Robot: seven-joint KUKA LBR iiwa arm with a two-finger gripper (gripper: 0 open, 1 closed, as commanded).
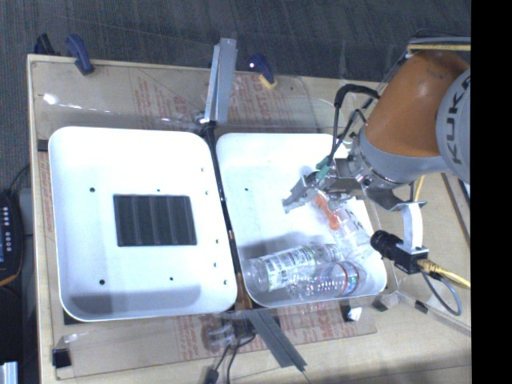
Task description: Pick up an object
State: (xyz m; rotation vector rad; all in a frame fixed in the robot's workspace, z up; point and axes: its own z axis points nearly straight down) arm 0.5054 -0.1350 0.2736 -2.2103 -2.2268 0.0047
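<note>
Right bin (240,214), right of centre: two clear plastic bottles (308,270) lie on their sides against the lower wall, likely rolled there. Gripper (308,192) hangs above them, upper right; open or clenched, cannot tell. Left bin (80,166) holds a dark ribbed pad (154,220).

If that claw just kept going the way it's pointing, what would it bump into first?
The gripper points down and leftward into the right bin. Ahead of it lies bare white bin floor, so it would likely meet that first. The clear plastic bottles lie nearer the front wall, seemingly off its line, though depth is unclear.
</note>
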